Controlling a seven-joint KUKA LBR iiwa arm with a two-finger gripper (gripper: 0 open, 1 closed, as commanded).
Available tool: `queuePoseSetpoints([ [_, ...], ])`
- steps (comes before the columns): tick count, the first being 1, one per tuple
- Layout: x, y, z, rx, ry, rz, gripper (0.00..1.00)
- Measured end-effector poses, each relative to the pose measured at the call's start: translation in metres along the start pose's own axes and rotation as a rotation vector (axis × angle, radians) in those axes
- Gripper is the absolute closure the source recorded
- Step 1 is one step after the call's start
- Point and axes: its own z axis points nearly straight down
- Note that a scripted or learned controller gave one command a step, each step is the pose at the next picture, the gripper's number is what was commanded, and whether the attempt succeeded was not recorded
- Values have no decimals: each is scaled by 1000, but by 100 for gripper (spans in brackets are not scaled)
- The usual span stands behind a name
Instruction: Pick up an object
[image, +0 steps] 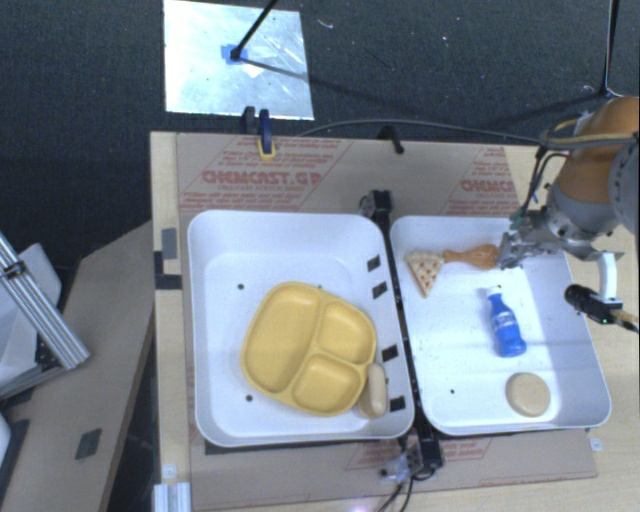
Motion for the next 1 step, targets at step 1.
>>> queuePoseSetpoints([
  [1, 8, 2, -48, 0, 1, -2, 100],
])
